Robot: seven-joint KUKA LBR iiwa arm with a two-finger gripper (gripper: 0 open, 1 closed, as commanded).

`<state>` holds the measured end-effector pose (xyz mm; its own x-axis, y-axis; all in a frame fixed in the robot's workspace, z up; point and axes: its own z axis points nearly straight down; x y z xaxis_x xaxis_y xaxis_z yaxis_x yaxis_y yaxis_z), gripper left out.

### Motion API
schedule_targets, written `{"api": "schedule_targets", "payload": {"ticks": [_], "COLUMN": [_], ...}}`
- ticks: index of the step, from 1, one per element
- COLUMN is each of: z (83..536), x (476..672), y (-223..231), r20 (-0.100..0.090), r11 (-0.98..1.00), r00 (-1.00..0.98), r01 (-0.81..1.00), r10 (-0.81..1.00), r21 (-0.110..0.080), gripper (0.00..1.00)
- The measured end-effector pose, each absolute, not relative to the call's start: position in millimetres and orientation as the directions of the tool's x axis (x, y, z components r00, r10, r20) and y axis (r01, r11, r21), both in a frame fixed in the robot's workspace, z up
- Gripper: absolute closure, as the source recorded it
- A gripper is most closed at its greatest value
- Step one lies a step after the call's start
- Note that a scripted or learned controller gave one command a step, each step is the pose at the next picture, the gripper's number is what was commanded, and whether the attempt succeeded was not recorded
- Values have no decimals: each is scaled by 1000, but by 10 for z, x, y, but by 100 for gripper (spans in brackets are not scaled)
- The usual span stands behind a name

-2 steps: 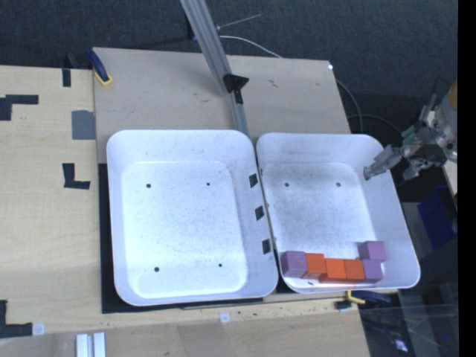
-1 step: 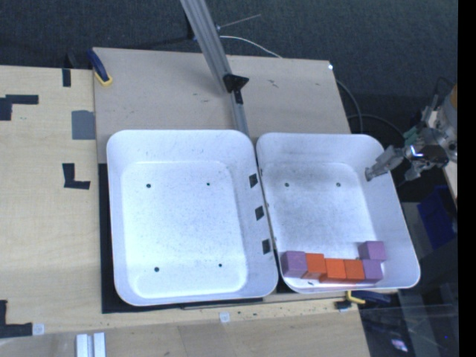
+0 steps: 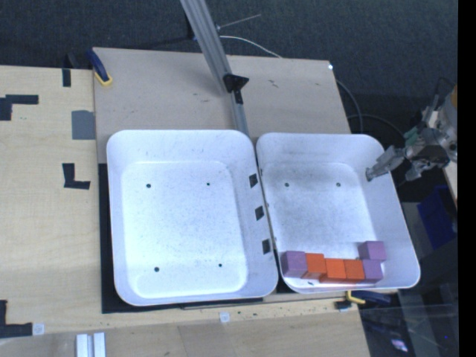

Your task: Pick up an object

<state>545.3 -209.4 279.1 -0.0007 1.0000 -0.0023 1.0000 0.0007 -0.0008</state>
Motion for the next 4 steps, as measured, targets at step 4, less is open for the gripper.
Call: {"api": "schedule_targets", "payload": {"ticks": [4], "z": [2763], "x": [5313], "y": [-2095], "r20": [-2], "r11": [0], "r00": [0], "r01": [1000], "r10": [1000], "r21": [-1], "gripper": [0]}}
